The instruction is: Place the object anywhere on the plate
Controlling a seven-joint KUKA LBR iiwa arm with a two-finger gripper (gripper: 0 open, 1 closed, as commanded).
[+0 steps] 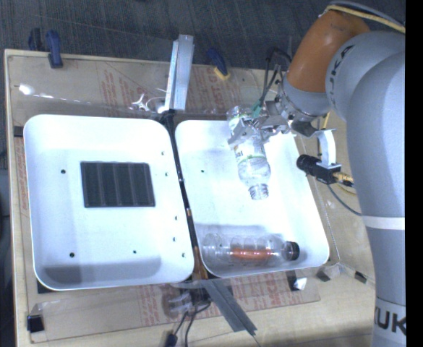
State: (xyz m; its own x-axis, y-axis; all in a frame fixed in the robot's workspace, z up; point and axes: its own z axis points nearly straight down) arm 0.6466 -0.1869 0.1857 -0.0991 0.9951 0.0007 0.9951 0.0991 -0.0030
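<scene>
- Camera view: pincer [249,125] is gripping the base end of a clear empty bottle [253,161], neck hanging below it, over the right bin [309,215].
- Dark plate [117,183] is sitting in the left bin [45,143], far to the pincer's left; transfer and release are pending.
- A second bottle [246,249] is lying in the right bin, below the pincer.

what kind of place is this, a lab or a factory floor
Most likely a robotics lab test bench. A grey arm reaches over two white bins on a wooden board held by blue clamps, with loose cables and clear plastic bottles as test items.
</scene>
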